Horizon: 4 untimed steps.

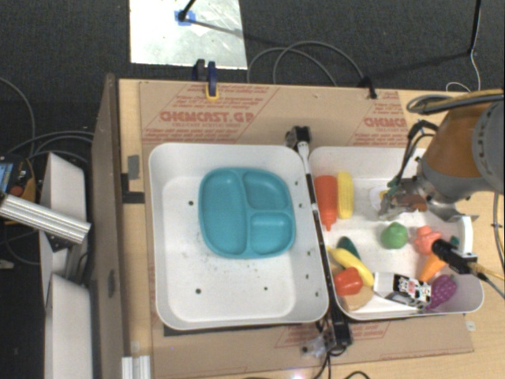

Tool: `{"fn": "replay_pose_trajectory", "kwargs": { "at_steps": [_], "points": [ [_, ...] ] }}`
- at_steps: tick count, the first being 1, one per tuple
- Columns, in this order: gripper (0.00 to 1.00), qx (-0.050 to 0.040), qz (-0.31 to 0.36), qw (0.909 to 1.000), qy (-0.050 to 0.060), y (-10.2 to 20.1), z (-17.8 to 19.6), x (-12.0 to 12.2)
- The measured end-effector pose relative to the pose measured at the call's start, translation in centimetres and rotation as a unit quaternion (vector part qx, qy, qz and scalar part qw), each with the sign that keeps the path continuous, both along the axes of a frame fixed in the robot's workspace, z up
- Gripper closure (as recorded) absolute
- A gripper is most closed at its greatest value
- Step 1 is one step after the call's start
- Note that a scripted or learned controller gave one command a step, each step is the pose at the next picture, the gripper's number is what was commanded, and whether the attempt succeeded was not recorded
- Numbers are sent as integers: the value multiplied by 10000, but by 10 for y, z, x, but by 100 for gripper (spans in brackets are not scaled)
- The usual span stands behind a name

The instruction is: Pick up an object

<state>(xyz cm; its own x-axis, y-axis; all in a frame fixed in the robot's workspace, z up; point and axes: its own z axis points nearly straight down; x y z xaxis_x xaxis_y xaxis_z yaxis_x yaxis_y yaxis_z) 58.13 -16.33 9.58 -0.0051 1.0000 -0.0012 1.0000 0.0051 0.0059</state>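
Two white bins are sitting side by side on the bench, and I'm watching the arm (465, 144) reaching in over the right bin (371, 160) from its right edge. The gripper (398, 200) is hanging low near the middle of that bin, just above the green ball (395, 234), but I honestly cannot tell how it's set from this angle, it's just a dark blur down there. Nothing is visibly lifted.

Most of the toys are crowding the right bin. An orange carrot (325, 200) and a yellow corn cob (345, 194) are lying next to each other along the left edge, touching or nearly so. A banana (353, 264) is lying toward the near left corner with a red tomato (348, 281) right beside it. A pink toy (427, 239) is sitting just right of the green ball, and purple grapes (443, 290) are tucked into the near right corner, next to a small black-and-white box (407, 288).

The left bin (170, 290) is holding a teal divided plate (246, 212), lying flat around the middle, a bit toward the far edge.
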Motion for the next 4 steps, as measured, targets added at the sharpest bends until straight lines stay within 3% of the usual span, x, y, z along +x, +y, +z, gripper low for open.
{"fn": "replay_pose_trajectory", "kwargs": {
  "at_steps": [1, 2, 3, 4],
  "points": [
    [0, 1, 0, 10000, 2, 0, 0, 0],
    [0, 13, -25, 10000, 49, -3, -13, -38],
    [100, 4, -18, 10000, 13, -3, -1, -35],
    [100, -6, -31, 10000, 22, 61, -10, 1]
  ]
}}
